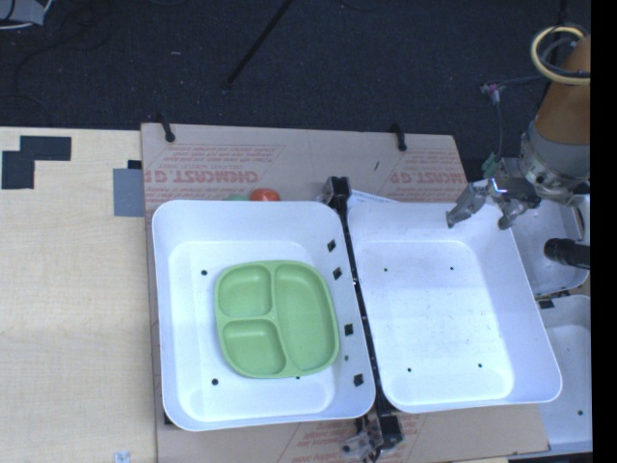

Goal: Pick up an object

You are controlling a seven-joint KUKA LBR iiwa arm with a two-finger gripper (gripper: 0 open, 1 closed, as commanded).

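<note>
Gripper (485, 205): spread wide, pinching nothing, poised over the upper right rim of the right bin (525, 307).
Arm (559, 114): reaching in from the right, orange band above the wrist.
Right bin: just below the fingers.
Left bin (183, 307): across the divider, well apart from the fingers.
Green plate (278, 318): lying flat in the left bin, three compartments facing up, the likeliest thing to pick.
Approach: best to cross the divider, descend over a plate rim, straddle the raised edge, then close.
Risk: probably slipping off the thin, shallow rim.

Grey arm (557, 138) at right, gripper (488, 206) fingers spread, holding nothing
</note>
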